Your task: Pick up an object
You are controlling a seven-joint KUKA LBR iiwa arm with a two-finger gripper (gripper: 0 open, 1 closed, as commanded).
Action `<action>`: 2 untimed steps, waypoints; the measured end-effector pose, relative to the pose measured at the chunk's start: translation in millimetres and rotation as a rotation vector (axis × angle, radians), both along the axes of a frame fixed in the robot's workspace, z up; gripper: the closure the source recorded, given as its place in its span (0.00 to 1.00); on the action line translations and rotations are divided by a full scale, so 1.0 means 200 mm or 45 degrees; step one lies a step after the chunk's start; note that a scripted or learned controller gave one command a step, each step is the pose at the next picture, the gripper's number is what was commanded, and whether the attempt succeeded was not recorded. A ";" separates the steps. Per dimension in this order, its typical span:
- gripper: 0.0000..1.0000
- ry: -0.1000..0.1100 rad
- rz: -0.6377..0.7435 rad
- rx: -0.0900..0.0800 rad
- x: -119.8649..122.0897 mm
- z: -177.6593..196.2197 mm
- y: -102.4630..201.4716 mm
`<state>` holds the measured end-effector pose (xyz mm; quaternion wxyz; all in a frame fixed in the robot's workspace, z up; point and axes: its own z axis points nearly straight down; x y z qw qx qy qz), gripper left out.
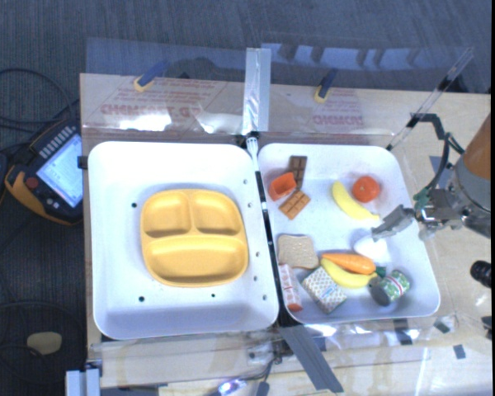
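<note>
Honestly, w/ the claw [389, 223] at the right bin's [412, 190] edge (can't tell if it's spread or closed), I'd drop straight onto the nearby banana [349, 202], away from clutter.

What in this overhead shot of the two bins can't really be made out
- Gripper: blurred in the camera view; its grip state is unreadable.
- Arm: cut off by the frame's right edge.
- Second banana: partly covered by the carrot.
- Can: label too small to read.
- Handheld screen, left of the bins: display washed out.
</note>
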<state>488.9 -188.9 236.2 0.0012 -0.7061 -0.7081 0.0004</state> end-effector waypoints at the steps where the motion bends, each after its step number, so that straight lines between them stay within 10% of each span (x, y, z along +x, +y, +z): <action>1: 0.00 -0.001 -0.017 0.000 0.13 0.03 0.15; 2: 0.00 -0.008 -0.312 -0.009 0.57 -0.67 0.12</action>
